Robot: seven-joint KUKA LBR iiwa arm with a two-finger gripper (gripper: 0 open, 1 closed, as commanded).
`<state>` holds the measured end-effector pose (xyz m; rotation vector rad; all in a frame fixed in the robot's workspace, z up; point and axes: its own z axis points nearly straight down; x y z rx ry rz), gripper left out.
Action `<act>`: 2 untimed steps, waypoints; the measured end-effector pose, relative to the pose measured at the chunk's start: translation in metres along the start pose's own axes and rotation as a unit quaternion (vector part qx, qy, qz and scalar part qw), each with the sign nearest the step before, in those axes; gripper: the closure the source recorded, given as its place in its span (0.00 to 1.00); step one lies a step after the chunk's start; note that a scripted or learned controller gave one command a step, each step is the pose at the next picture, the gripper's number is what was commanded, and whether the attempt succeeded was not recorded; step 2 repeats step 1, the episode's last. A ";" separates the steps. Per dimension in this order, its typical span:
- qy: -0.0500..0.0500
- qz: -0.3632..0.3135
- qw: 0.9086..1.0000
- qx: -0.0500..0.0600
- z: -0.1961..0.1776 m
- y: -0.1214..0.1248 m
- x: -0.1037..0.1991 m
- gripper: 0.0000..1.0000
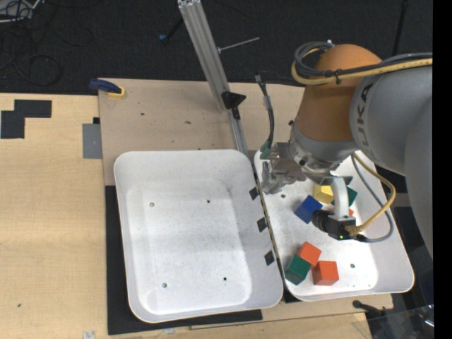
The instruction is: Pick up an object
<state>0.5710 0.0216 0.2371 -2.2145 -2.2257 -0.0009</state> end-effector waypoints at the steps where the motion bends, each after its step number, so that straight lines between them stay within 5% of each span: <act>1: 0.000 0.001 1.000 0.001 0.013 0.017 0.053 1.00; 2: 0.000 0.001 1.000 0.001 0.013 0.017 0.053 1.00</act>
